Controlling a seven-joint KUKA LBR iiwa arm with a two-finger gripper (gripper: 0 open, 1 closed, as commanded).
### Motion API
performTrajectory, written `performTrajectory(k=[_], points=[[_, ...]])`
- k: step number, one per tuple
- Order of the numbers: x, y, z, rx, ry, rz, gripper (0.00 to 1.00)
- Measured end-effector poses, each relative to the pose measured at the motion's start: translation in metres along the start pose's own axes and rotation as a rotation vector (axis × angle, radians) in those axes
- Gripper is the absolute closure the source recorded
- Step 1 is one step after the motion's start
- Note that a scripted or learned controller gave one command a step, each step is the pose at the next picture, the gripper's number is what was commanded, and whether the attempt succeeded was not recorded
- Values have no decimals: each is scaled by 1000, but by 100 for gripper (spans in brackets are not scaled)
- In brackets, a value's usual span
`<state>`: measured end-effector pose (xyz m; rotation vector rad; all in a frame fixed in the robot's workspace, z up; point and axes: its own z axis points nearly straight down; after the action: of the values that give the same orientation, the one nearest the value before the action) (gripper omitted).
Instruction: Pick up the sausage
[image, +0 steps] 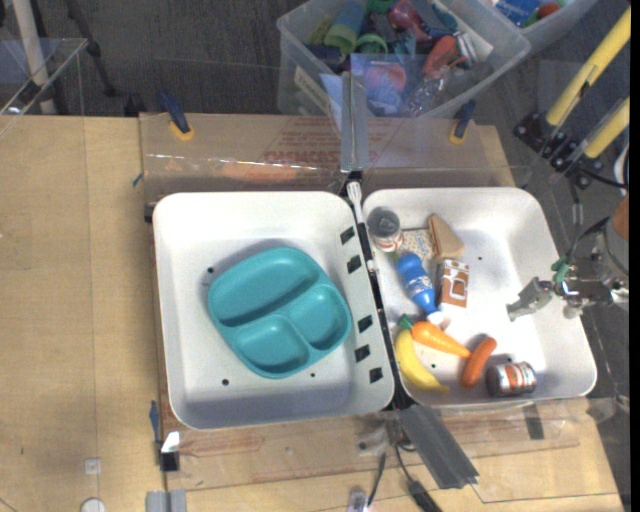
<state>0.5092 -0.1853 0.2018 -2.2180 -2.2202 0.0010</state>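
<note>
Two white bins (200, 215), one teal tray (277, 311), one sausage (477, 359), two cans (511, 377).

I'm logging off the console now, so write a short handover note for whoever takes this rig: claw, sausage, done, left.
Claw: over the right bin's right side, nothing visibly held; open or shut can't be judged.
Sausage: lies in the right bin near its front edge, between the carrot and the small can, touching or nearly so.
Left bin: holds the teal divided tray.
Done: nothing picked yet.
Left: bring the claw to the sausage, grasp, lift.
</note>
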Motion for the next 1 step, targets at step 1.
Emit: performTrajectory(k=[1], points=[[-4, 23, 110, -12, -3, -7, 0]])
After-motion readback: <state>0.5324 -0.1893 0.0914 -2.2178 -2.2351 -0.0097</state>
